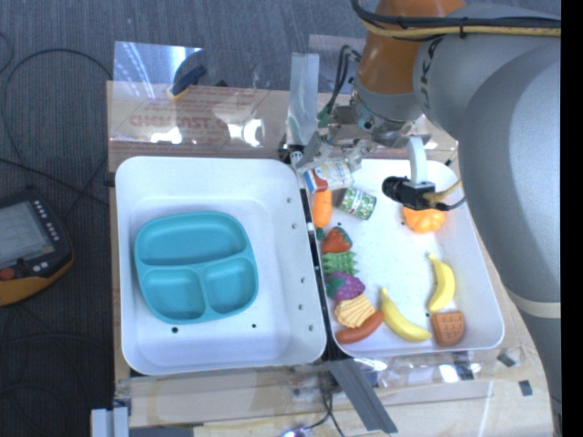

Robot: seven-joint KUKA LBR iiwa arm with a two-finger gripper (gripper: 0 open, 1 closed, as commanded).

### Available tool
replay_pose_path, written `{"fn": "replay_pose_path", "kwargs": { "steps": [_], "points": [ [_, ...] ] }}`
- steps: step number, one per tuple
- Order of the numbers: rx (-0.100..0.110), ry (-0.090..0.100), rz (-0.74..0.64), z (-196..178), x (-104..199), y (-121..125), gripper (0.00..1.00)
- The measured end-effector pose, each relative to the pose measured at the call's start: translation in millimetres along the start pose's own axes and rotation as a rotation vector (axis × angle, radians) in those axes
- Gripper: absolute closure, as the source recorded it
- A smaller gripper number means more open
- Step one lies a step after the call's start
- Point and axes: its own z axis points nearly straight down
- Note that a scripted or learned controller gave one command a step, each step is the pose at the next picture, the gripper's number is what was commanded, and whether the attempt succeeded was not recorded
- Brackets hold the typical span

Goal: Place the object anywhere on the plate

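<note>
A teal plate (194, 264) with three compartments lies in the left bin (155, 176). Nothing rests on it. My gripper (330, 168) hangs over the far left corner of the right bin (474, 271), close to the wall between the bins. Just below it lie an orange carrot-like toy (321, 208) and a small green can (359, 203). The view does not reveal anything held by the gripper.
More toy food fills the right bin: an orange fruit (422, 218), a strawberry (337, 239), green (340, 262) and purple (349, 287) pieces, two bananas (404, 318) (443, 283), a sausage (360, 328), a brown waffle (447, 327). The arm's bulk covers the right side.
</note>
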Motion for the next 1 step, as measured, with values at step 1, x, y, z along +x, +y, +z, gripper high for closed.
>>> {"fn": "replay_pose_path", "kwargs": {
  "steps": [1],
  "points": [
    [0.003, 0.003, -0.079, 32.7, 67.4, -43.7, 1.0]
  ]
}}
